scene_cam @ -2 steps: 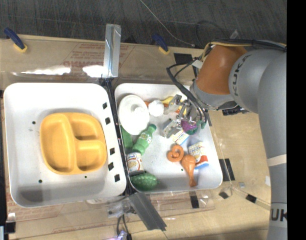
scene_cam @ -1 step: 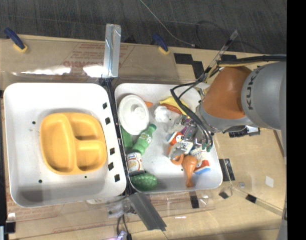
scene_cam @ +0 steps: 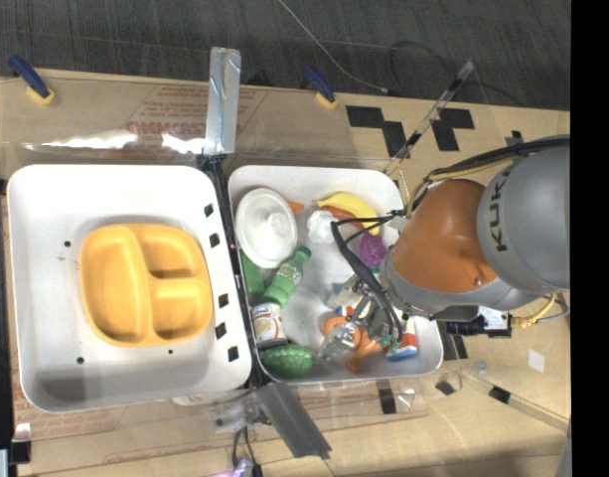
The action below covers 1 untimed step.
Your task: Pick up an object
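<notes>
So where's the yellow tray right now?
The yellow tray sits in the left bin, about in the middle, across the divider from the green bottle and white bowl in the right bin.

Cardboard-covered bench [scene_cam: 105,102], two shallow white plastic bins on it side by side, right bin [scene_cam: 314,179] beneath the gripper [scene_cam: 369,316], left bin [scene_cam: 36,286] well away from it

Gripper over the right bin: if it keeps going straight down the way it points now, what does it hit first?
Most likely the jumble of small orange and mixed-colour toys in the right bin, just beneath the gripper. Depth is hard to judge from this slanted view, so the bin floor beside them could come first.
</notes>
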Each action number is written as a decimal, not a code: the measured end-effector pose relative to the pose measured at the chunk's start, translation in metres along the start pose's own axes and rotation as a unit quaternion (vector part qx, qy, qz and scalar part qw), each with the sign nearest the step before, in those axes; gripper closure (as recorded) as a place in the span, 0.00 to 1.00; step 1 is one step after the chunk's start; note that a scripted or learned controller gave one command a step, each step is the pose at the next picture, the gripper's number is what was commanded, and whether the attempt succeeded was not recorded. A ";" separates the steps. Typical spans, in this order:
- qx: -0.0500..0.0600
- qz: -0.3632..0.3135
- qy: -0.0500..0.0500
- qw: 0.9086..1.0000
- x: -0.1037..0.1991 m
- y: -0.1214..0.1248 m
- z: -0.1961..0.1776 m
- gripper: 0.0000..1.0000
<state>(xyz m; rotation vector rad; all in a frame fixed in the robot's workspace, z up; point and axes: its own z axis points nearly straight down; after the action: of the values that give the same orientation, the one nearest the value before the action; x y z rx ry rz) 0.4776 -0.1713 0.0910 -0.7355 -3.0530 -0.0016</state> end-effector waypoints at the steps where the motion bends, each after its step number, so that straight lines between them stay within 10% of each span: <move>1: 0.000 -0.004 0.000 1.000 -0.001 0.001 -0.009 1.00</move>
<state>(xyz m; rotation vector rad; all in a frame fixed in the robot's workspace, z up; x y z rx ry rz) 0.4793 -0.1707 0.1003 -0.7244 -3.0563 -0.0017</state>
